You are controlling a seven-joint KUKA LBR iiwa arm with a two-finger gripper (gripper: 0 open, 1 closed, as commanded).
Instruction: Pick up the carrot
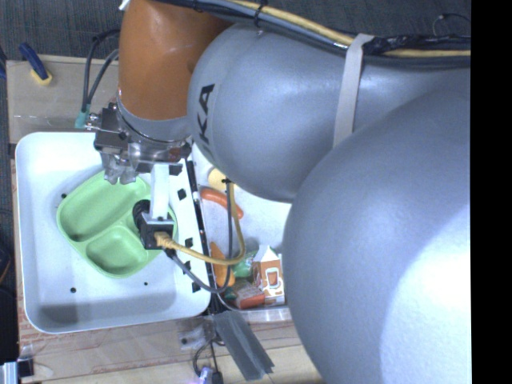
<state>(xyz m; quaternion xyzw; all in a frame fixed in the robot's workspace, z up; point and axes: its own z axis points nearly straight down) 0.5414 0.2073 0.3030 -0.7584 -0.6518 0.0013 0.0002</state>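
With the carrot [226, 203] lying in the right bin under the arm and the hand [122, 169], its state untellable, over the left bin's green tray [100, 222], any grasp here would likely miss.

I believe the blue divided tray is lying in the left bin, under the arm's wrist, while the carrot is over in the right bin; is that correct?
Not quite: the divided tray is green, not blue, as the camera view shows. The rest stands: it lies in the left bin, under the arm's wrist, and the carrot is in the right bin, partly hidden by the arm.
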